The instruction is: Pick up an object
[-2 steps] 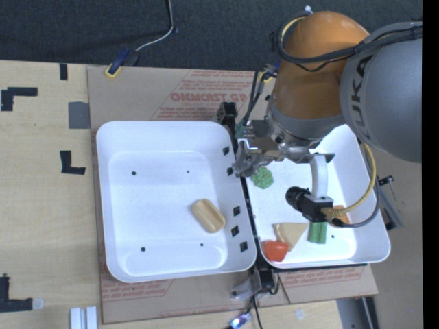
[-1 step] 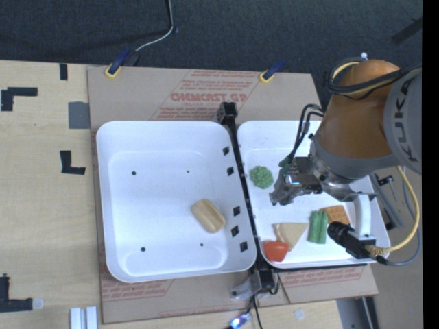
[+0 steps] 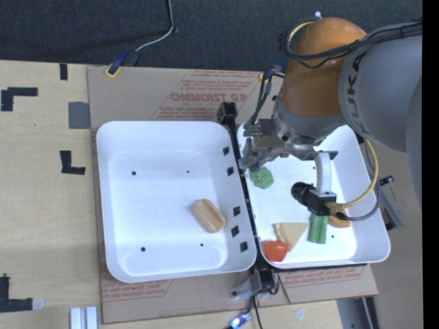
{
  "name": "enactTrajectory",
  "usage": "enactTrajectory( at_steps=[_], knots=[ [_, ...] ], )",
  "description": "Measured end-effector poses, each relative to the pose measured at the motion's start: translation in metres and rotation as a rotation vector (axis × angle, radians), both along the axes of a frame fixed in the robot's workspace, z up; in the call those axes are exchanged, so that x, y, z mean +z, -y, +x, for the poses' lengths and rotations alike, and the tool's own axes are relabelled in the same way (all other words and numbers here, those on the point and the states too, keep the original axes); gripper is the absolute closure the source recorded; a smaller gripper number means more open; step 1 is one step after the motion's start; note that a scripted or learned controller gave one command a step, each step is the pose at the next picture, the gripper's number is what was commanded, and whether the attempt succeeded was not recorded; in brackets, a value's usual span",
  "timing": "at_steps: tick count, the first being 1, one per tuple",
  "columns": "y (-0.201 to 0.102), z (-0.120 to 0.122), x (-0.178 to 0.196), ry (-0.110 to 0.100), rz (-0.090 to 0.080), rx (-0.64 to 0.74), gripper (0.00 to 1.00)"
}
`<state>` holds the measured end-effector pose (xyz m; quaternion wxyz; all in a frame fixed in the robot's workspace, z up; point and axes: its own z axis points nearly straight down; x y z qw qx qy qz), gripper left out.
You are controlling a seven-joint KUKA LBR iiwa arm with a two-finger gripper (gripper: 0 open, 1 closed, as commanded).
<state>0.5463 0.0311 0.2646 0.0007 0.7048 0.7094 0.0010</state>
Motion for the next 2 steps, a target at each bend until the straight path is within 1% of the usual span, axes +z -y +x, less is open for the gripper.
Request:
enactTrajectory(
  at_steps=[1,2],
  knots=[
    [-0.063,0.035,-0.026,-0.004,0.000,0.000,1.00],
    [-0.102,0.057,-0.091,-0.007,-0.002,-0.002,1.00]
  ],
)
